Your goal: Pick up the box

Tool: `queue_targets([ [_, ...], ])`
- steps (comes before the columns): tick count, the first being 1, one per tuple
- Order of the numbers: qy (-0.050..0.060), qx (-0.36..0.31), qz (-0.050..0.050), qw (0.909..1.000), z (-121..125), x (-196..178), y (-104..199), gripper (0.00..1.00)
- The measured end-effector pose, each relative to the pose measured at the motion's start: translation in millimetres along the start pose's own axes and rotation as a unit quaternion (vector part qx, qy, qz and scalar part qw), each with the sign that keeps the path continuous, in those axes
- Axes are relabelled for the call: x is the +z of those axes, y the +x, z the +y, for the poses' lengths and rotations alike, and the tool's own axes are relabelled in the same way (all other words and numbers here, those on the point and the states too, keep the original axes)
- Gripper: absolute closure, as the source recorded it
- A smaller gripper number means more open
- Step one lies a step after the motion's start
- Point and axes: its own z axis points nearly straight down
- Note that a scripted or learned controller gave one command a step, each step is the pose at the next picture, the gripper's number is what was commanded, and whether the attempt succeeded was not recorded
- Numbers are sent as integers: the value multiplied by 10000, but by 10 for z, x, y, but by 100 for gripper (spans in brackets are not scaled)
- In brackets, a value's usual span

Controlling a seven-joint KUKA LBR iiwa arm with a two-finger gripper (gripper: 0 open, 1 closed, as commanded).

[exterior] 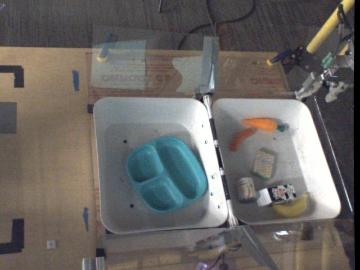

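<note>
1. The gripper point(322, 84) sits at the upper right of the frame, outside the bins and above the right bin's far corner; its metal parts are small and blurred, so whether it is spread or pressed together cannot be told, and nothing shows between its tips.
2. A yellow pole point(329, 22) slants across the top right corner just beside it.
3. The right bin point(320, 151) lies below and left of the gripper, well apart from it.
4. In that bin's upper part an orange carrot point(261, 125) lies crosswise, with a smaller curved orange piece point(241, 139) just below its left end.
5. A speckled, green-edged sponge point(263, 164) rests near the bin's middle.
6. The box point(277, 194), a small white carton with black patches, lies on its side at the lower right of this bin, touching a yellow banana point(292, 207) beneath it.
7. A small can point(244, 189) lies just left of the box.
8. The left bin point(112, 151) holds a teal divided plate point(166, 174), tilted, with three compartments.
</note>
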Motion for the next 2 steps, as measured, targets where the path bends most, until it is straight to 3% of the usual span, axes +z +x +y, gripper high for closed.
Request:
queue_targets([
  [1,1,-603,1,9982,-497,828,26,0],
  [2,6,-755,6,9971,-874,1429,666,0],
])
